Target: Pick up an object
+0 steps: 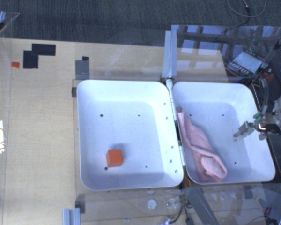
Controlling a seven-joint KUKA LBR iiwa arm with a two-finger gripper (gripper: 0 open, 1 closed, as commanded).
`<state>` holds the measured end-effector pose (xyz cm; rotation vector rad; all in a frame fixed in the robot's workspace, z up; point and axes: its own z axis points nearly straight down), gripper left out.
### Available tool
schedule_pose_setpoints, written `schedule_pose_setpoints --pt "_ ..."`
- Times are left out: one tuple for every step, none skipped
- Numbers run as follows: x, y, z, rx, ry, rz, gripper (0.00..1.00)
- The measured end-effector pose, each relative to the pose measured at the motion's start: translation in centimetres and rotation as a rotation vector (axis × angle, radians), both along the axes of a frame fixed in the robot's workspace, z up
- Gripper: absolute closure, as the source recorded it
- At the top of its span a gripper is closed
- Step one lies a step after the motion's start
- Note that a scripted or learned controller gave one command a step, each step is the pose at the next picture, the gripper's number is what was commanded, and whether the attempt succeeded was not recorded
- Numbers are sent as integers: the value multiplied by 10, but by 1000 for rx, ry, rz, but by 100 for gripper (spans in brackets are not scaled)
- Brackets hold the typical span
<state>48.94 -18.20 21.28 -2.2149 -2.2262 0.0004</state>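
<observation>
On the worktop (42, 139), two shallow white bins were set side by side. In the left bin (84, 125) an orange block (114, 158) was seen, lying towards the near left corner of the bin floor and well apart from everything else. Beyond the far left corner of that bin, a few black patches (37, 55) and a small orange mark (15, 65) were noted on the worktop surface — no writing, brand or label could be read on them or anywhere else.

In the right bin (253, 97) a pink cloth (201, 149) was laid along the left wall, its long axis running from the far left part of the floor down towards the near edge, where it was bunched into a thicker fold. The gripper (243, 131) was reached in over the right edge of that bin, about halfway along it, with its tip pointed leftward over bare floor. Nothing was seen between its fingers; whether they stood apart or closed could not be told at this size.

The cloth was judged the nearer thing — it lay to the left of the gripper and slightly nearer the bin's front edge, with open floor between them. The orange block lay much farther left, across the divide between the bins. A short leftward reach across the cloth's narrow width would be called for.
</observation>
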Motion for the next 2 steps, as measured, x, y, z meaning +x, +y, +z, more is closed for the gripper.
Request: schedule_pose_setpoints --pt "22 65 -122 -5 -15 251 0" --pt "126 82 -122 -3 -17 140 0"
